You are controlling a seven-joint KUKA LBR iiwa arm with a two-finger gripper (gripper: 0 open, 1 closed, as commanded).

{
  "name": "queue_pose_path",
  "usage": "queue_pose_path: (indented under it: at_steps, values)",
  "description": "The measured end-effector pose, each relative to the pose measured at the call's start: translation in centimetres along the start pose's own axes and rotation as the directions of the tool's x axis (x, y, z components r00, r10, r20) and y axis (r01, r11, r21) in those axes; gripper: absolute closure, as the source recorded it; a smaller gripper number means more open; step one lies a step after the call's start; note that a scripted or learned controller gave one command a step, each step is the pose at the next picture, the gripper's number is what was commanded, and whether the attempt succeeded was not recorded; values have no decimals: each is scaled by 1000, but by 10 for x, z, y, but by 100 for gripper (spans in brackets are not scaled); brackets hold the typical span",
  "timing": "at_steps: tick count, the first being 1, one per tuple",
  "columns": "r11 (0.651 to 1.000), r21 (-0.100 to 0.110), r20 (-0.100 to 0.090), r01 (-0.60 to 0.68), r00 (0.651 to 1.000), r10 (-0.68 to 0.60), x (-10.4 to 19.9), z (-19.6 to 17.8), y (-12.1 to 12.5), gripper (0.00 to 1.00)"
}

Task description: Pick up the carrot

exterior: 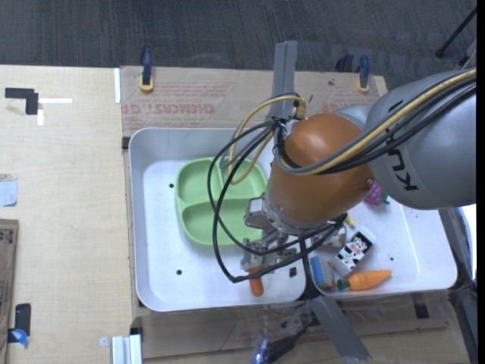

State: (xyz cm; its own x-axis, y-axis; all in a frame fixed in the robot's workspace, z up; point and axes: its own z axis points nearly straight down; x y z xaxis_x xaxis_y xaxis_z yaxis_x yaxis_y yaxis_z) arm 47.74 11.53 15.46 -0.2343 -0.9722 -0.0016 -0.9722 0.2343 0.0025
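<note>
Orange-banded wrist (318, 173) hangs above the gripper (258, 268), opening state indeterminable, low in the left bin (151, 226); carrot (369, 279) lies ungrasped in the right bin (424, 256), so approach step likely requires traversing toward 3 o'clock

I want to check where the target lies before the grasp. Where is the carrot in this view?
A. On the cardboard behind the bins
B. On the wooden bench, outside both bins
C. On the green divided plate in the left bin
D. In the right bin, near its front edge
D: the carrot lies in the right bin near its front edge, beside a small black-and-white toy, apart from the green divided plate in the left bin.
</note>
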Motion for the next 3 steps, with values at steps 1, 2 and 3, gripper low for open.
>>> queue_pose_path:
  at_steps: [1,2,3]
  values:
    - [993,2,2,115,993,-115,-36,-36,8,100]
    - [974,0,0,226,974,-226,-89,3,22,100]
    - [933,2,1,360,933,-360,-108,-34,26,100]
